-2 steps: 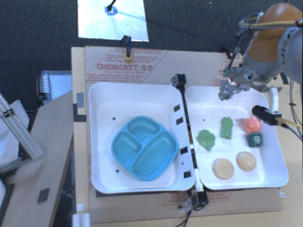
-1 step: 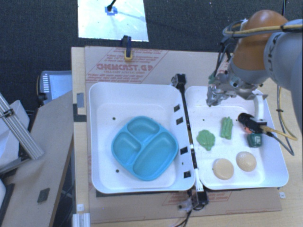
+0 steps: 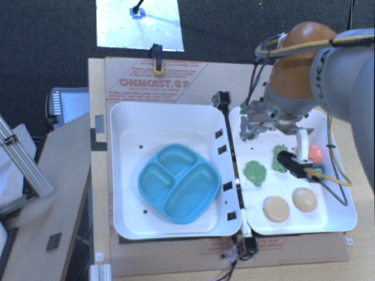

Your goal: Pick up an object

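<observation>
My gripper hangs over the back left part of the right bin, above its bare white floor. Nothing shows in it. A green leafy piece lies a little in front of the gripper, near the divider between the bins. A second green piece lies to the right of that one, partly hidden by the robot's own parts. A pink piece sits further right. Two beige round pieces rest near the bin's front.
The left bin holds a blue divided plate in its middle. A black-clipped divider runs between the two bins. The grey arm with its orange band covers the right bin's back right.
</observation>
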You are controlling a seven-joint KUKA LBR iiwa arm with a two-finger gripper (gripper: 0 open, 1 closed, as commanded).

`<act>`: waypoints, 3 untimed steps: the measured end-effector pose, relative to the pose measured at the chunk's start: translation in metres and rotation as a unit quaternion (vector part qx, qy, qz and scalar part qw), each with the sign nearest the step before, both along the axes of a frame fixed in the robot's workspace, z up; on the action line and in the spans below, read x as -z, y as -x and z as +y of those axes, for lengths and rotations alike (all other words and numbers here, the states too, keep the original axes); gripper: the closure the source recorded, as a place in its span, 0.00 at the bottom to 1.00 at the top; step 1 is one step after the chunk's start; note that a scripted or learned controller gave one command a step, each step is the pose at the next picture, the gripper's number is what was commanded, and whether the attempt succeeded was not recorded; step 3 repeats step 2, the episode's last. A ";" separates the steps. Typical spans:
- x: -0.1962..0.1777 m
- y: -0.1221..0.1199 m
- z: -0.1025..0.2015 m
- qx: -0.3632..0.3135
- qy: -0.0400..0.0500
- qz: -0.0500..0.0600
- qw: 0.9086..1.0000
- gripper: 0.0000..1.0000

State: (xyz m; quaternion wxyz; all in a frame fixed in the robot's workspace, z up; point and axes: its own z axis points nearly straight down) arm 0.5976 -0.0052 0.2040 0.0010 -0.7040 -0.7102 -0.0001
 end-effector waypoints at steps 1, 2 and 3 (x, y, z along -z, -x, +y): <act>-0.014 0.014 0.056 0.000 0.000 -0.001 1.000 1.00; -0.027 0.029 0.110 0.000 0.000 -0.001 1.000 1.00; -0.027 0.029 0.110 0.000 0.000 -0.001 1.000 1.00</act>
